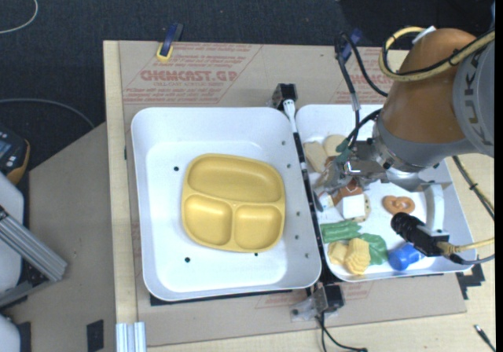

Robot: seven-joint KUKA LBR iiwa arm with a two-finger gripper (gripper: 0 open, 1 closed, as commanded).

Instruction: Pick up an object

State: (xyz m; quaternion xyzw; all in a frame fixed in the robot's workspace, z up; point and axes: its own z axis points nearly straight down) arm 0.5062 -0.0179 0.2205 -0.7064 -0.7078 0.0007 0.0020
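Note:
My gripper [339,179] reaches down into the left part of the right bin [440,264], close to the wall shared with the left bin. Just below it lies a small white and brown block [353,206], like a slice of cake. A beige piece [317,155] lies just above and to the left of the gripper. Lower in the bin are a green pod [346,230], a yellow corn cob [355,255] and a blue piece [403,257]. A brown pretzel [398,204] sits to the right. The arm hides the bin's upper right.
The left bin [157,185] holds a yellow divided plate [233,201] in its middle. Clamps stand at the top [284,96] and bottom [326,297] of the wall between the bins. The bench's cardboard top [196,67] surrounds both bins.

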